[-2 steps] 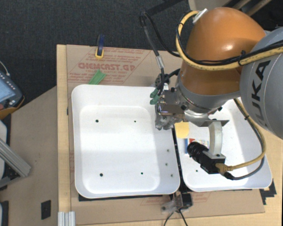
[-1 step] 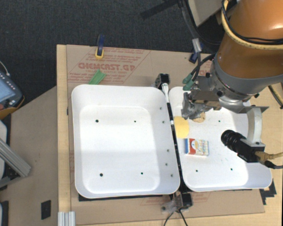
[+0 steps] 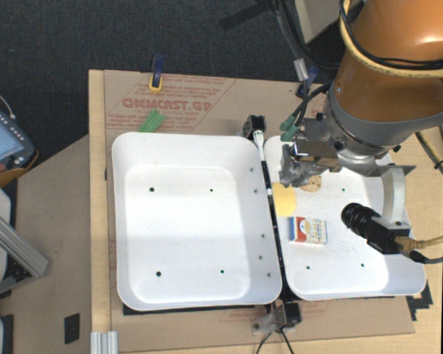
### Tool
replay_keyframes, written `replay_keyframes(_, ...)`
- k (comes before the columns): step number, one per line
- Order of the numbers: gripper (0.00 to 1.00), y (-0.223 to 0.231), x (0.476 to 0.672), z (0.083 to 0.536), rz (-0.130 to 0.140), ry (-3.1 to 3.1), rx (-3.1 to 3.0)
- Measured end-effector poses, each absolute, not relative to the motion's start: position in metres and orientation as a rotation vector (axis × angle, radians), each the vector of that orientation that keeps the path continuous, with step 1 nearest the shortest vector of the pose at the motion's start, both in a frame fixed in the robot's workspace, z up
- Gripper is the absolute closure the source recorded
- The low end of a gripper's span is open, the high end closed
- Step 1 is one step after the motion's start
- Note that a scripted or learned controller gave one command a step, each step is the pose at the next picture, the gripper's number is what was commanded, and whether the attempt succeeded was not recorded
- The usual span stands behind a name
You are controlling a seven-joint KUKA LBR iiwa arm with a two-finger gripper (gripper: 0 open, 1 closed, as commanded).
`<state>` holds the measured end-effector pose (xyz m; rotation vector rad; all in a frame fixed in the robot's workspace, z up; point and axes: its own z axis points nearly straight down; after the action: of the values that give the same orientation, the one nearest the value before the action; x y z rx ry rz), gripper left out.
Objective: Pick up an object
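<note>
In right bin [image 3: 341, 275], down beside yellow block [image 3: 284, 199] with pincer [image 3: 297, 178]; can't tell if spread or pressed. Nothing visibly pinched; grasp and lift still to do.

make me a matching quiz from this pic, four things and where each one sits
Things:
1 yellow block
2 printed packet
3 green strip
4 yellow clamp

Places:
a clipped on the cardboard's far edge
b right bin, against its left wall
c flat on the cardboard beyond the left bin
d right bin, toward its middle

Pairs: 1-b, 2-d, 3-c, 4-a
</note>
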<state>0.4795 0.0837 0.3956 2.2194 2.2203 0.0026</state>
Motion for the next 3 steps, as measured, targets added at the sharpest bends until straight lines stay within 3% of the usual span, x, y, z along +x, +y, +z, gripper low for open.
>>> replay_keyframes(1, 1.0, 0.08, 0.48, 0.439, 0.007, 2.22, 2.218)
replay_keyframes(2, 1.0, 0.114, 0.479, 0.416, -0.005, 2.228, 2.219)
replay_keyframes(3, 1.0, 0.082, 0.479, 0.369, -0.009, 2.219, 2.228)
